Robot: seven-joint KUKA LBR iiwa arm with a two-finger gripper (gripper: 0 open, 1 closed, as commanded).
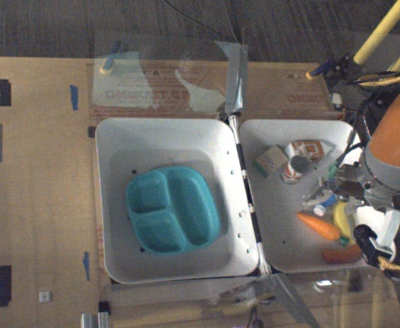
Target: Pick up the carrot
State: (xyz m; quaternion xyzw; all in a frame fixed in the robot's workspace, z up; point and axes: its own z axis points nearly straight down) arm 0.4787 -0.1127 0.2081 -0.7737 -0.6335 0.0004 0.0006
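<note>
Carrot (319,226) first: it lies on the floor of the right bin (282,251), to the left of and a little below the gripper (345,183) in my view, close but not touching as far as I can judge. Its long axis runs slantwise, thick end toward the gripper's lower side and tip pointing away to the upper left. I cannot tell whether the gripper is spread or clenched; the wrist's grey body hides the business end, and nothing shows clamped there. With one arm, there is no choice of reach.

Just beside the carrot, on the gripper's near side, stands a yellow banana (342,217), and below both sits a reddish sausage-like piece (342,255) against the bin's lower wall. Further out from the gripper, up and left, are a small cup (292,171), a square sponge (271,160) and a carton (308,148), well apart from the carrot.

I judge the approach should straddle the carrot across its narrow width, since the banana crowds one side. The bin floor is smooth white plastic, so a nudge could make the carrot slide. A teal divided plate (173,209) sits in the left bin (118,142), well out of the way.
</note>
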